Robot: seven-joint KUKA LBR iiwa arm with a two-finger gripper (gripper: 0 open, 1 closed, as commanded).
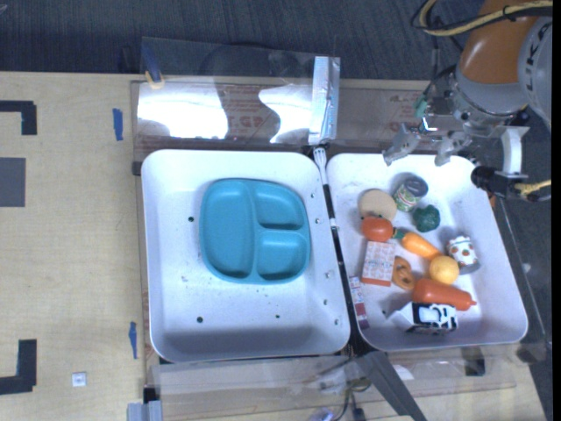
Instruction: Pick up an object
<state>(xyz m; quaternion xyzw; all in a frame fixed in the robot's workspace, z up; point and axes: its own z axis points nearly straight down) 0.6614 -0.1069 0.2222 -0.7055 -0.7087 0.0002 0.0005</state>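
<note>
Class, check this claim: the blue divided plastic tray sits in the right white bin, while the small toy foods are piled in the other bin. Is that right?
Not quite. The camera view shows the blue divided plastic tray in the left white bin, not the right one. The rest holds: the small toy foods are piled in the other bin, the right white bin.

Illumination is bright and even from overhead, with short, soft shadows. Strong glare washes out the clear panel (pixel 232 103) behind the left bin (pixel 166 323), along its far edge. Resolution is low; small items appear soft and slightly blurred.
</note>
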